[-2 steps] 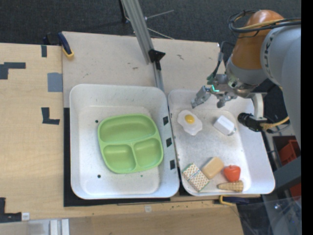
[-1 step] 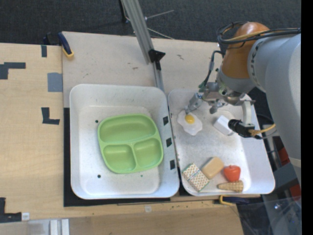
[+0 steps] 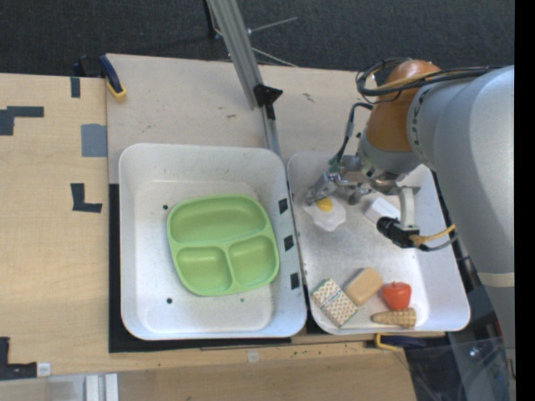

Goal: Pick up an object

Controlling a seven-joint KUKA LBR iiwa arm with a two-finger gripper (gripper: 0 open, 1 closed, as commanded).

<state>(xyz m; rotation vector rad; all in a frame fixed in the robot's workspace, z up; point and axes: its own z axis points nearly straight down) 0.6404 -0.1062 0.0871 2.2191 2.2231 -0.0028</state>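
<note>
In the right bin (image 3: 435, 303) lie several toy foods. A white fried egg with a yellow yolk (image 3: 326, 213) is near the bin's back left. At the front are a checked waffle piece (image 3: 333, 301), a tan bread slice (image 3: 364, 285), a red pepper (image 3: 397, 294) and an ice-cream cone (image 3: 394, 317). My gripper (image 3: 334, 192) hangs low over the back of this bin, right behind the egg and touching or nearly touching its far edge. Its fingers look open, and I see nothing held between them.
The left bin (image 3: 138, 224) holds a green divided plate (image 3: 222, 244). A metal pole (image 3: 242, 48) slants down to the wall between the bins. The grey arm and its orange band (image 3: 401, 98) cover the right bin's back right corner.
</note>
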